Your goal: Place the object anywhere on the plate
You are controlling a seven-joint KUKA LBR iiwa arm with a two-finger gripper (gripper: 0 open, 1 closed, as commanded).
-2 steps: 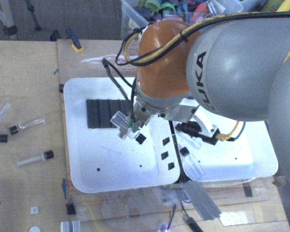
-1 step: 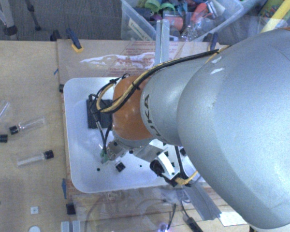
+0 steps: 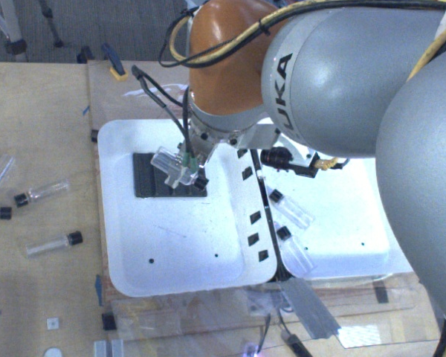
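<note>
Vial (image 3: 166, 161) (clear, possibly gripped) over dark plate (image 3: 150, 178); arm (image 3: 282, 73) overhead.

The gripper (image 3: 184, 168) hangs over the right end of the dark plate (image 3: 150, 177) in the left bin (image 3: 134, 259), a clear vial (image 3: 166, 161) between its fingers.

Arm (image 3: 297, 73) overhangs plate (image 3: 149, 175); left bin (image 3: 171, 251) front floor open.

A robotics lab: KUKA arm (image 3: 342, 73), white bins (image 3: 134, 274), loose vials (image 3: 53, 242).
</note>
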